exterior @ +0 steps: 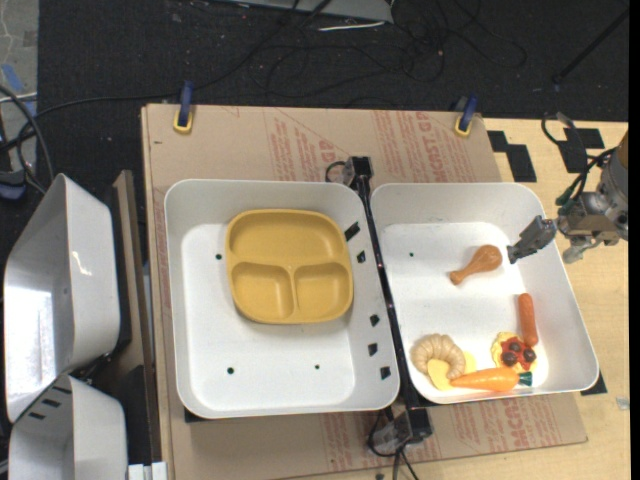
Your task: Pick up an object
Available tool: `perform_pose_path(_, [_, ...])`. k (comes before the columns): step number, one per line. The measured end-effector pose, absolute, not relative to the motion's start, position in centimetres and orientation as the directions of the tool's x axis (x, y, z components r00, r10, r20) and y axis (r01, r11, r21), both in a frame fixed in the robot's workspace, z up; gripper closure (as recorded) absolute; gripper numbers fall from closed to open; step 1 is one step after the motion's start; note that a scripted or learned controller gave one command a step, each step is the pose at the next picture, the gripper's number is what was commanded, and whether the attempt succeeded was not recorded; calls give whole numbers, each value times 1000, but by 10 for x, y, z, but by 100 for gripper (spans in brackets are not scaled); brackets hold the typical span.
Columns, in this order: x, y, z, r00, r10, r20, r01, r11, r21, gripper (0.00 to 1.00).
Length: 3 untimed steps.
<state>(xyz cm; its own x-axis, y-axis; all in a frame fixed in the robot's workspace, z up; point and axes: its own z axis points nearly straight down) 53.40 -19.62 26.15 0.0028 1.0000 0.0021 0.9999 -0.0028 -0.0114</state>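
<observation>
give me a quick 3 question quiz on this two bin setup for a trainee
1. True or false: the yellow plate lies in the right bin.
2. Which food lies nearest the gripper? A carrot B drumstick C croissant
3. Fill in: the sausage lies in the ___ bin.

Key: 1 false, it is in the left bin. 2 B. 3 right.

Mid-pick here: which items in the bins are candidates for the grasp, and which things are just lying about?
Candidates, all in the right white bin:
brown toy drumstick
orange-red toy sausage
orange toy carrot
beige toy croissant
yellow toy piece with dark berries
The gripper is at that bin's right rim.

Lying about:
yellow divided plastic plate in the left white bin
yellow clamps
</observation>
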Motion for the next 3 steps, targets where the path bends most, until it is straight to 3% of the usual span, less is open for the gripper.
perform_pose_path(1, [536, -196, 268, -1, 1000, -1, 1000, 1, 0, 0])
perform_pose_path(3, [533, -194, 143, 1, 1000, 1, 1000, -1, -4, 0])
